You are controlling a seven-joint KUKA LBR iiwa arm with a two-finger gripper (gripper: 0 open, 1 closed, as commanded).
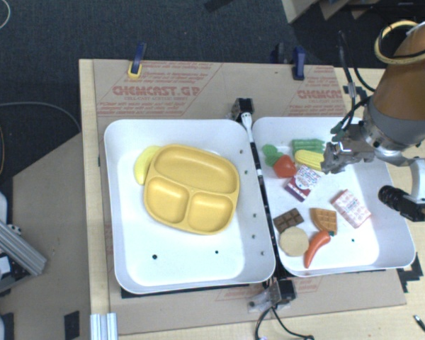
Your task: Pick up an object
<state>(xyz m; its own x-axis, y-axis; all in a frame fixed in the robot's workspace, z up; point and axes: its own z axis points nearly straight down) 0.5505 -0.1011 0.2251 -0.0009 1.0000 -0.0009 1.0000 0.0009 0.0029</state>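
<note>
Bottom of frame, closest in: black cable clamp [280,289] at the tabletop [198,83] front edge, where the two shallow white bins meet. Left white bin [127,246] holds a yellow three-compartment plastic tray [191,188] with a yellow rounded piece [143,163] tucked under its left rim. Right white bin [389,253] holds small toy foods: orange-red chili pepper [316,248], round tan cookie [293,241], brown chocolate square [289,219], waffle-like orange piece [324,219], pink-white wrapped packet [350,208], red-white small packet [303,181], red tomato-like ball [284,166], green piece [271,151], and a yellow corn cob with green husk [308,151]. Grey arm with orange band comes in from the right; the pincer [336,154] sits low at the right end of the corn cob, near or touching it. Open or clenched: cannot tell, and nothing is visibly gripped. Step looks like approach/descent onto a target, probably the corn, at the back of the right bin. Corn's long axis runs roughly left-right, tilted slightly down toward the right, its right end pointing at the arm. Next move likely calls for centring across the cob's short width, closing, then lifting straight up; the neighbouring red ball and packet are close enough to get bumped.
</note>
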